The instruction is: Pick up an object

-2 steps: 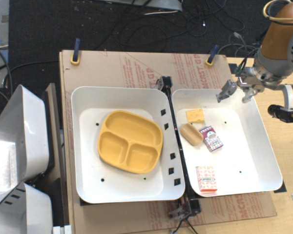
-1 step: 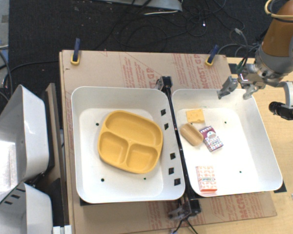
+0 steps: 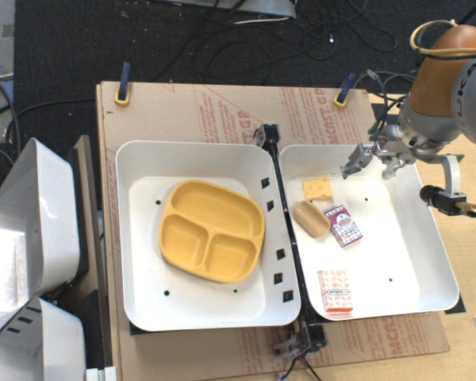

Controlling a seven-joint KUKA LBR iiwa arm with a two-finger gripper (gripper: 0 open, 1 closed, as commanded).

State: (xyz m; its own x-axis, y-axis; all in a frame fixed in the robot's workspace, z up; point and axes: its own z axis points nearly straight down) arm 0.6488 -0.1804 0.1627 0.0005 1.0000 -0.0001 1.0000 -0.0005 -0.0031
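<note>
Dark floor [image 3: 55, 22] w/ cables [image 3: 222, 30], cardboard-topped bench [image 3: 222, 105].

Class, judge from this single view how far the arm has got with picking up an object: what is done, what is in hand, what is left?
Done: nothing lifted. The yellow cheese slice, bread roll, purple carton and orange-and-white packet all lie in the right bin.
In hand: the gripper hangs open over that bin's far side, holding nothing.
Left: choosing an item, descending, closing and lifting.

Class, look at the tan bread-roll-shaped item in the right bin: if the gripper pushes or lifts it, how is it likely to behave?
The tan roll looks rounded and elongated, so a sideways push would probably roll it. It touches the small purple carton, which may shift too. Its smooth, curved sides might slip between fingers.
</note>
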